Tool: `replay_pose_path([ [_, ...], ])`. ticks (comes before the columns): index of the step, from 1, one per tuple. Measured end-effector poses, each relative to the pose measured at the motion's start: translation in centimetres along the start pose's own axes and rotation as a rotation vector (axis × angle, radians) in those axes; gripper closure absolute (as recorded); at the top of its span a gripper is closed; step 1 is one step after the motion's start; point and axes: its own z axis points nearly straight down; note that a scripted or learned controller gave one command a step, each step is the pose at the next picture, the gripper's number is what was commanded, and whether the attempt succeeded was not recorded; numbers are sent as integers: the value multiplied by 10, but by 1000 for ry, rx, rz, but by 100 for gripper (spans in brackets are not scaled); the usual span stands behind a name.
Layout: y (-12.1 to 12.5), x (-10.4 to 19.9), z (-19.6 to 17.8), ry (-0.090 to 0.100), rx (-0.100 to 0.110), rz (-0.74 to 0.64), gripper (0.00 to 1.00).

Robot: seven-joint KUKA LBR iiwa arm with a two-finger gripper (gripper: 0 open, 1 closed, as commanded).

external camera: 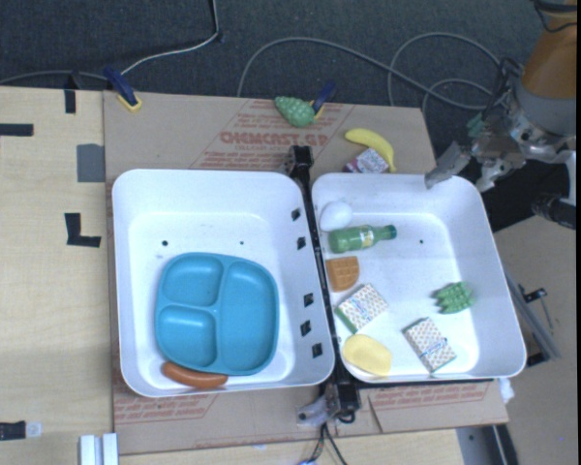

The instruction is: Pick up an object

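Dark grey carpet [97,8] lies at the far side, crossed by cables [213,13]. The wooden bench [39,260] bears black tape marks [77,231] at left and a cardboard sheet [223,134].

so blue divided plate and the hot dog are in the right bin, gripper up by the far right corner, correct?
Wrong bin. The camera view shows the blue divided plate and hot dog in the left bin. The gripper is indeed by the right bin's far right corner.
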Motion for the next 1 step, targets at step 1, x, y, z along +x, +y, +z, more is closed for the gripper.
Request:
replay_pose_path([
  [1, 4, 26, 168, 0, -3, -1, 0],
])
